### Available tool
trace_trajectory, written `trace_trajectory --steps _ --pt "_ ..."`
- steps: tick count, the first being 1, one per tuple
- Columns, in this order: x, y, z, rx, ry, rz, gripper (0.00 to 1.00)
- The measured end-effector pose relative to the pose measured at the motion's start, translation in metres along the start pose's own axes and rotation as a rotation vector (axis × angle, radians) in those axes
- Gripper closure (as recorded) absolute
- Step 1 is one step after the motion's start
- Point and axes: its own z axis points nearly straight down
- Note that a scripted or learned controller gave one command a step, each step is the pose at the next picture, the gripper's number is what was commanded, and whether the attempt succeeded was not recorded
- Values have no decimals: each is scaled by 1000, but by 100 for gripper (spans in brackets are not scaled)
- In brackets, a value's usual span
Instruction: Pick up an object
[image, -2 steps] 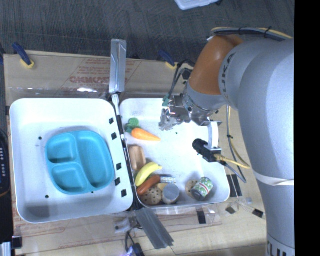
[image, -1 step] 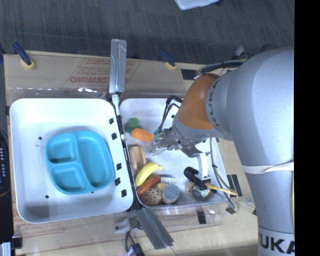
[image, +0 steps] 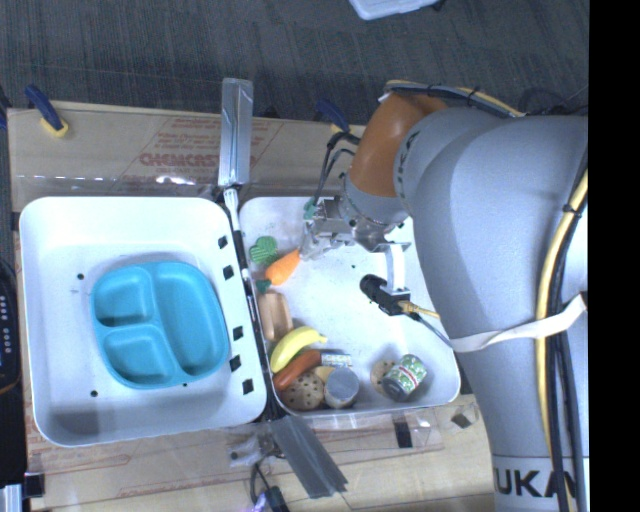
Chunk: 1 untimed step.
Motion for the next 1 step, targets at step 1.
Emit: trace_trajectory --steps 1 --pt "15 -33 1 3 1 -163 100"
